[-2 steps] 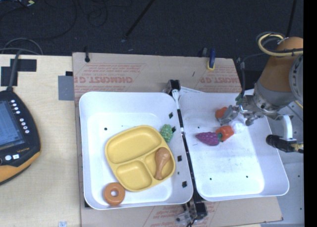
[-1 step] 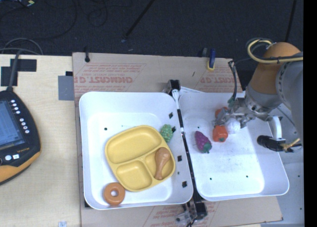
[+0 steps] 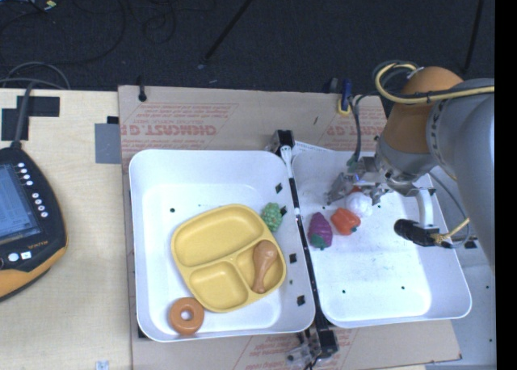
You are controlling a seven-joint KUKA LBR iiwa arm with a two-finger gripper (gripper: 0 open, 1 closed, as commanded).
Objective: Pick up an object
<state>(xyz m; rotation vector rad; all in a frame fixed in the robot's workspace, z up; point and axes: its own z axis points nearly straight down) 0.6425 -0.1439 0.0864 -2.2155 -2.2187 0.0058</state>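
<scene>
Red and orange plastic toy pepper (image 3: 346, 220) lay in the right bin (image 3: 404, 296), beside a purple toy (image 3: 321, 229), directly under the gripper (image 3: 358, 191). It looked light, rigid and smooth, best pinched across its rounded middle; whether the tool was wide or narrow I could not tell.

cam: single, fixed overhead | facing: down, slanted | range: mid | covers: both bins (image 3: 153, 199), arm (image 3: 452, 130) from right

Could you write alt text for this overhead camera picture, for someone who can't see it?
A grey robot arm reaches into the right bin, its gripper over a red toy beside a purple one. The left bin holds a yellow tray, drumstick, donut.
</scene>
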